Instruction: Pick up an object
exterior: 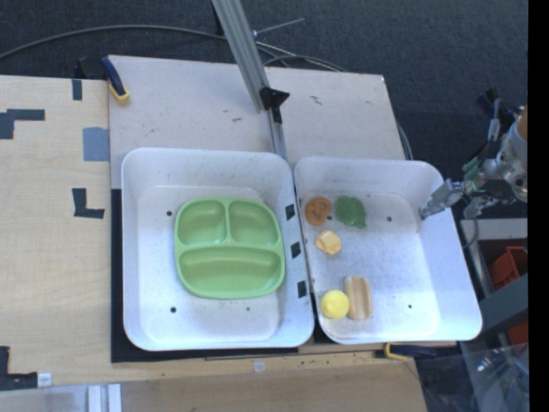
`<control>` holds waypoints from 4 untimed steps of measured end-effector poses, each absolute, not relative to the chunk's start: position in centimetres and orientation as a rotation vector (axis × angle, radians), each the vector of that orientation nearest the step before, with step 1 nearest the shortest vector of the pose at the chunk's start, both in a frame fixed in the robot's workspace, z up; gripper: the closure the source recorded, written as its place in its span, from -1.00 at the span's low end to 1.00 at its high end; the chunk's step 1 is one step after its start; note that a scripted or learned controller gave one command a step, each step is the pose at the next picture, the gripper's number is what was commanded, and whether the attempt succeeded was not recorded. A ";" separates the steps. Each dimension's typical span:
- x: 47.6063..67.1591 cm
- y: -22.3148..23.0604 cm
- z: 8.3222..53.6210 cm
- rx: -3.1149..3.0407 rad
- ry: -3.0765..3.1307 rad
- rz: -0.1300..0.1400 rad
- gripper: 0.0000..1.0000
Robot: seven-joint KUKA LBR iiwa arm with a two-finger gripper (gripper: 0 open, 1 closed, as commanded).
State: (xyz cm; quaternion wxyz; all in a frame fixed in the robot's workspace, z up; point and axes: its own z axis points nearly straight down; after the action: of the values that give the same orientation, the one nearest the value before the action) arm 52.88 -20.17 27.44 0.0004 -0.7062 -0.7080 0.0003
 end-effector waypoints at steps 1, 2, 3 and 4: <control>52.9 -20.2 27.4 -2.218 -2.224 0.001 -1.00; 53.2 -21.0 21.6 -2.217 -2.219 0.007 -1.00; 52.6 -20.3 15.5 -2.215 -2.218 0.006 -1.00; 52.0 -20.0 11.0 -2.216 -2.219 0.006 -1.00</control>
State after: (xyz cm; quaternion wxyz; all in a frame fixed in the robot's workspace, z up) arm 51.95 -20.05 10.99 0.0028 -0.7065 -0.7077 0.0018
